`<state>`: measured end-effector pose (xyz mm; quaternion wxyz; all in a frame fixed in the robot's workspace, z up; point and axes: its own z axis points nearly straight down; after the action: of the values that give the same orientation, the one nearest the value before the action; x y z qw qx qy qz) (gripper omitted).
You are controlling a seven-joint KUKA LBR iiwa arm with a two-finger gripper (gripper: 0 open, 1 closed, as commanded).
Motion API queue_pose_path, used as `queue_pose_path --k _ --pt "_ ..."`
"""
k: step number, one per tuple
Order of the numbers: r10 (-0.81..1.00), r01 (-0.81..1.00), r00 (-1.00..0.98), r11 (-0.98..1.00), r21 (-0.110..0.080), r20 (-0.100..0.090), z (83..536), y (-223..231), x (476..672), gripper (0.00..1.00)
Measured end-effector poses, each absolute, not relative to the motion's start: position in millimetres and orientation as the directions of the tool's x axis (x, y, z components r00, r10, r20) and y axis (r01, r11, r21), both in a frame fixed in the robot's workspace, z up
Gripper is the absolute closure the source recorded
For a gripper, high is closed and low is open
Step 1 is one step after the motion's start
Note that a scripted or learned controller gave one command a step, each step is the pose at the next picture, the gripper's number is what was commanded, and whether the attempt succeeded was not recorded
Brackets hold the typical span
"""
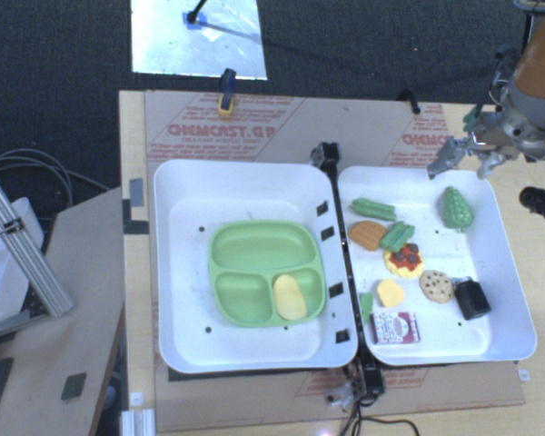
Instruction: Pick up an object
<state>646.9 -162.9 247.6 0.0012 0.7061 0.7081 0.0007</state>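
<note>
Grey metal end effector, fingers spread apart with nothing between them, hanging over the far rim of the right bin; it is carried by the grey arm with its orange band, entering from the right.

Right bin contents, nearest the end effector first:
- green bumpy toy vegetable, upright, just below the end effector and apart from it;
- green toy bean pod, lying near the far left corner;
- orange-brown toy bread piece, touching a small green block on its right;
- toy pizza slice, red and yellow, just below the green block;
- chocolate-chip cookie, near the middle;
- black block, just right of the cookie;
- yellow toy cheese wedge, left of the cookie;
- small carton with a dark red label, near the front left corner.

Left bin: one light green divided plate, with a pale yellow oval toy lying in its front right compartment.

Bench: brown board printed with red lettering beneath both bins; a yellow-and-blue clamp at its far edge. Beyond it, a shiny metal sheet on the dark floor.
</note>
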Motion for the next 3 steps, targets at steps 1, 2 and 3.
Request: queue_pose_path --k 1,2,3 --pt "1.000 1.000 -0.009 0.009 0.017 -0.003 363 -135 669.1 0.00" --pt "1.000 1.000 -0.016 0.016 0.012 0.003 432 -18 669.5 0.00" --pt "1.000 1.000 -0.012 0.012 0.008 0.002 473 48 668.7 0.00"
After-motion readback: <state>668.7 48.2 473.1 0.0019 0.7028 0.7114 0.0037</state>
